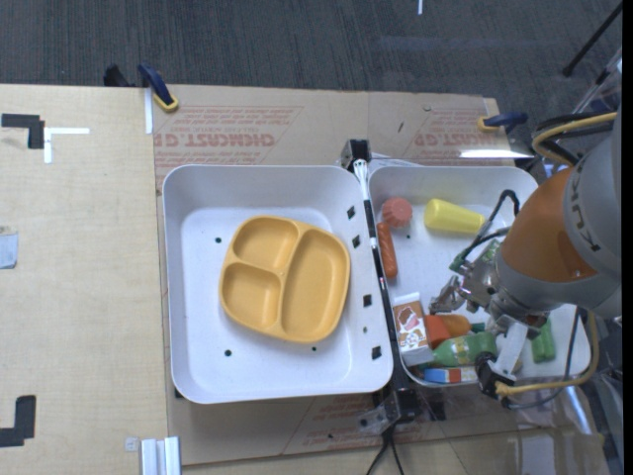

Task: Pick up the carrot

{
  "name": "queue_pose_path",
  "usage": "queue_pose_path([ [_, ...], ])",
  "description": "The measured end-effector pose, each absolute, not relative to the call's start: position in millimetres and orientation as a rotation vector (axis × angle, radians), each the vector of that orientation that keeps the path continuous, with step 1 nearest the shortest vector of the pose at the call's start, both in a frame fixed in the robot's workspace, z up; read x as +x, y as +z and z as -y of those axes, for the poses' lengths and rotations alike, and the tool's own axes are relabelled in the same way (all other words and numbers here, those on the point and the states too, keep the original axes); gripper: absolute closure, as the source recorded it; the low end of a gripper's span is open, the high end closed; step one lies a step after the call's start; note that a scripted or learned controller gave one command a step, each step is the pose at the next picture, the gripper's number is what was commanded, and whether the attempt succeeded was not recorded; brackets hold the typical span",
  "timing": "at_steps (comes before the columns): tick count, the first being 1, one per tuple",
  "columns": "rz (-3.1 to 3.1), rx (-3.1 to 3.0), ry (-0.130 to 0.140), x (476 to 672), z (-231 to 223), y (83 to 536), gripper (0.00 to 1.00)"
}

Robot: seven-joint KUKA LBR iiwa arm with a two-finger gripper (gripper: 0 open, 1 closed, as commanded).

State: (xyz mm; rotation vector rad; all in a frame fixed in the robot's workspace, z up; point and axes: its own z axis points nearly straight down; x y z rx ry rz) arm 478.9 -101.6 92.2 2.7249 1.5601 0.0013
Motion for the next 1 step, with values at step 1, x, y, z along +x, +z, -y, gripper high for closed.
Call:
queue_pose_path([
  [1, -1.552, 2.728, 0.004, 480.6, 102.5, 101.0, 1.0],
])
